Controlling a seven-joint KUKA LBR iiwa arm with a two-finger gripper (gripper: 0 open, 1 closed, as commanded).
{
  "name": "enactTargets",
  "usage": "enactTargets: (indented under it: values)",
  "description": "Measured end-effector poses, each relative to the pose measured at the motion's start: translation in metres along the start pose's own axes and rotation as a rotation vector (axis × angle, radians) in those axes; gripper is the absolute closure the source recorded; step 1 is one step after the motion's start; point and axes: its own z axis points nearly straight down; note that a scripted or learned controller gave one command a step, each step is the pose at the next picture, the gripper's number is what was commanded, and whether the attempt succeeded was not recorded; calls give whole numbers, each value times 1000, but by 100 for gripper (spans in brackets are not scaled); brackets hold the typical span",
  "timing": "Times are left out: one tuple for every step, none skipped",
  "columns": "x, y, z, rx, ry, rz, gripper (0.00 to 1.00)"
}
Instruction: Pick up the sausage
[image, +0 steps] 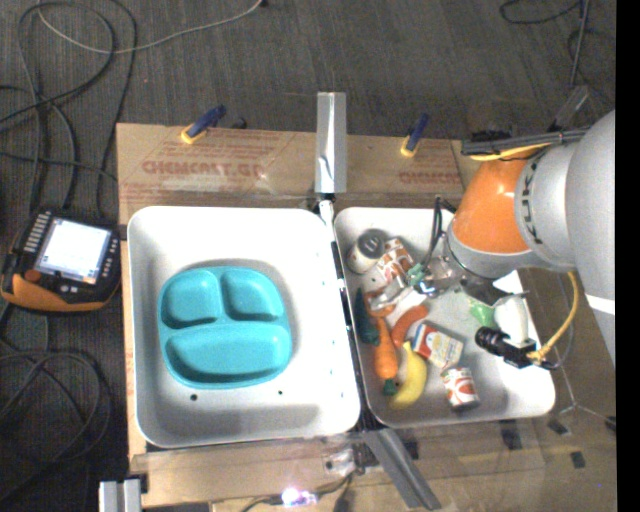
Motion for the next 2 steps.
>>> enactTargets:
  values:
    - [2, 4, -10, -2, 5, -3, 100]
    - [3, 4, -15, 3, 10, -5, 100]
